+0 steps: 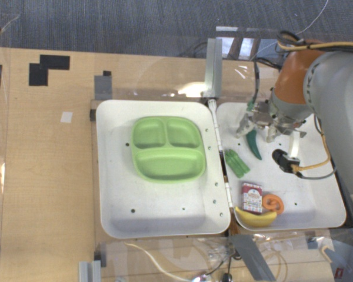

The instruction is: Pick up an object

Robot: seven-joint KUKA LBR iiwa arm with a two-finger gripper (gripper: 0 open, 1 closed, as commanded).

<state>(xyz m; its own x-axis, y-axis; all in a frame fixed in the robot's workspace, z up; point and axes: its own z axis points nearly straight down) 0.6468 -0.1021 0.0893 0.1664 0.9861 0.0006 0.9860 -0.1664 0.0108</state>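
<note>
Jaws (260,128) are hanging over the upper part of the right bin (317,210), and how far apart they are standing I cannot tell from this slanted overhead view; the wrist hardware is crowding them. Poking out just below them at about 6 o'clock is a dark green pepper-like piece (255,145), its upper end tucked up against the metal. Whether it is actually pinched or only lying beneath is not readable here, so I am calling nothing held.

Working outward: at roughly 7 o'clock from the jaws a lighter green ridged block (237,163) is lying near the divider. Further down at 6 o'clock a small red carton (252,196) is sitting just beside an orange ring-shaped piece (273,203), with a yellow banana (256,218) curled along the bin's bottom edge, touching or nearly touching both. At 9 o'clock, well apart, the left bin (112,210) is carrying a green divided plate (167,148).

For a clean pick, my judgement is that the dark green piece is the natural target: it is closest and standing clear of neighbours. The jaws should be straddling its narrow width, centred on its middle rather than its tapered tip, descending straight and closing before any lift. The black cable (285,160) looping at 4 o'clock is something to be keeping clear of.
</note>
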